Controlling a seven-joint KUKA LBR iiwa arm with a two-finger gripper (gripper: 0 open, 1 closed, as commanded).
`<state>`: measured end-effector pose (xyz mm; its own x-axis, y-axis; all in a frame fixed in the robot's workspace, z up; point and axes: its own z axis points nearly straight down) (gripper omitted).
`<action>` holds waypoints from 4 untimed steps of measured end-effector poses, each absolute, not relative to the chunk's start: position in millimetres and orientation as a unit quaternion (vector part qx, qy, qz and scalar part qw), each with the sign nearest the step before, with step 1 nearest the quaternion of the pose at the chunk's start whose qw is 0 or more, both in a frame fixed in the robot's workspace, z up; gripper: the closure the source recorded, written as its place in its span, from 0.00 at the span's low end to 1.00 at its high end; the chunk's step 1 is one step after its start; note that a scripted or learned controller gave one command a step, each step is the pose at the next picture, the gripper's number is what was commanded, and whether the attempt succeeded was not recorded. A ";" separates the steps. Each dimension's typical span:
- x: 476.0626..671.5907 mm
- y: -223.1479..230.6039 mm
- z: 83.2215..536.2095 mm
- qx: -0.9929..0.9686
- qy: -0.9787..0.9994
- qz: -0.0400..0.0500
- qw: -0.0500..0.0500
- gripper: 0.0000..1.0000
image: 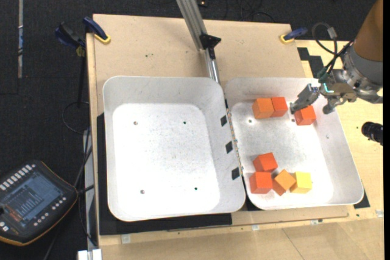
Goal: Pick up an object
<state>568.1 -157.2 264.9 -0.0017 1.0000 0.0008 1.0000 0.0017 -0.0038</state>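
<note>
Positioned over the far right part of the right bin (pixel 341 149): gripper (pixel 317 101), carried on the grey arm (pixel 365 64) entering from the right. Fingers (pixel 303 98) spread apart, one to the left and one to the right, with nothing clamped between them. Located just below the left finger, resting on the bin floor: one orange-red block (pixel 305 115), close to the finger; contact impossible to confirm. Placed to the left of that block, in the far part of the same bin: two orange blocks (pixel 270 107) side by side and touching. Grouped in the near part of the right bin: a red block (pixel 265 162), a second red block (pixel 261 182) just nearer than it, an orange block (pixel 284 181) turned at an angle, and a yellow block (pixel 303 181) at the right end of the cluster, all close together. Set alongside on the left, edge to edge with the right bin: left bin (pixel 122 100), white with dark speckling. Mounted at the far edge between the bins: a slanted metal pole (pixel 186 0). Seen at the near left, off the bench: a control pendant (pixel 30 198).
</note>
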 end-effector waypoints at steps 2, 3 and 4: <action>566.9 -153.2 223.1 -0.707 -0.707 0.001 0.002 0.00; 566.6 -151.3 179.8 -0.707 -0.707 0.001 0.002 0.00; 562.9 -152.1 115.6 -0.707 -0.707 0.002 0.003 0.00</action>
